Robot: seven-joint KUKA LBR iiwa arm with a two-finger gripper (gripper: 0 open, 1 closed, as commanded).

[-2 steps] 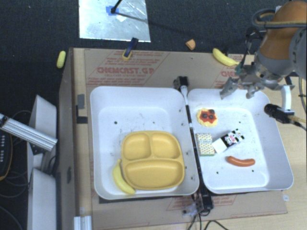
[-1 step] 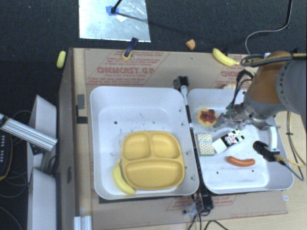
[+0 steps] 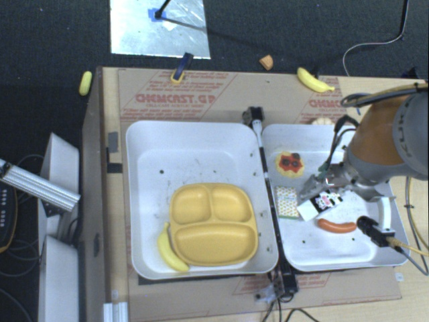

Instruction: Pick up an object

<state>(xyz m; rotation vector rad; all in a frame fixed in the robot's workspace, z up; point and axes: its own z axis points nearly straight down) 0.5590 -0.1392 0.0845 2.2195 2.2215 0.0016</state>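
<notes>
The right bin (image 3: pixel 295 253) holds a reddish sausage (image 3: pixel 337 227), a small white box with black marks (image 3: pixel 314 208), a pale green patterned pad (image 3: pixel 287 202) and a flat yellow piece with red and black spots (image 3: pixel 291 164). My gripper (image 3: pixel 323 188) hangs low over the middle of this bin, right above the white box and just up-left of the sausage. The arm's body hides part of the box. In the left bin (image 3: pixel 144 153) lie a yellow divided plate (image 3: pixel 213 223) and a banana (image 3: pixel 169 250) against the plate's lower left edge.
A metal divider (image 3: pixel 267 186) runs between the two bins. Outside them, on the cardboard, lie another banana (image 3: pixel 314 80), a small orange piece (image 3: pixel 267 62), a yellow piece (image 3: pixel 85 82) and a blue-yellow tool (image 3: pixel 181 66). A foil sheet (image 3: pixel 161 15) lies on the floor.
</notes>
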